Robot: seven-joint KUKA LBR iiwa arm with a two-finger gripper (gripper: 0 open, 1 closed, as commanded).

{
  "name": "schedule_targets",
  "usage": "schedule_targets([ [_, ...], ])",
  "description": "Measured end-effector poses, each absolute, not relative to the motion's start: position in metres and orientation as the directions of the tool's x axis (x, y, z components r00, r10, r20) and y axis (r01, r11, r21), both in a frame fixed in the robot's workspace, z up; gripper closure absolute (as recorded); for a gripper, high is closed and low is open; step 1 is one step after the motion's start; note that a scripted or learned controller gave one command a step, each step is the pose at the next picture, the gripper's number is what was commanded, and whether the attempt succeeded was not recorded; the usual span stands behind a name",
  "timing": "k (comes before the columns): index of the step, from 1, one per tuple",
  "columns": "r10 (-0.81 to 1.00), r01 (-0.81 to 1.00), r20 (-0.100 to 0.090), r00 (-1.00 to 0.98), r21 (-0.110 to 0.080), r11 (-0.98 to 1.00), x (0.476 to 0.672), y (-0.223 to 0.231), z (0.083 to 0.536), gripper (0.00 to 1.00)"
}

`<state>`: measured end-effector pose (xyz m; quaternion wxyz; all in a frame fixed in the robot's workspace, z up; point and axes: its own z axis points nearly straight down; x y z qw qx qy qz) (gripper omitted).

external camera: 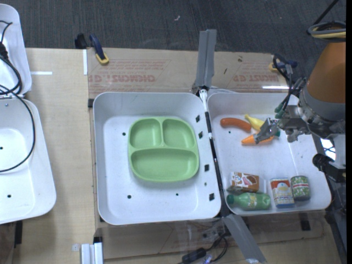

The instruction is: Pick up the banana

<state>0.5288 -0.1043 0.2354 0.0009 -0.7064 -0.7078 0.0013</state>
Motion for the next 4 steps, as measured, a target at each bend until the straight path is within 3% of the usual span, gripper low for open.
schedule_targets([
  [1,1.000,1.000,-0.001,-0.007,-0.003,0.007,0.607,-0.134,0.168,0.00],
  [2,0.999,0.999,-0.001,0.032,-0.001,-0.032,0.638,-0.131,0.136,0.00],
  [3,0.999,0.999,-0.002,0.034,0.017,-0.034,0.654,-0.152,0.101,0.00],
  [4,0.999,0.999,-0.004,0.033,0.018,-0.033,0.654,-0.152,0.110,1.00],
])
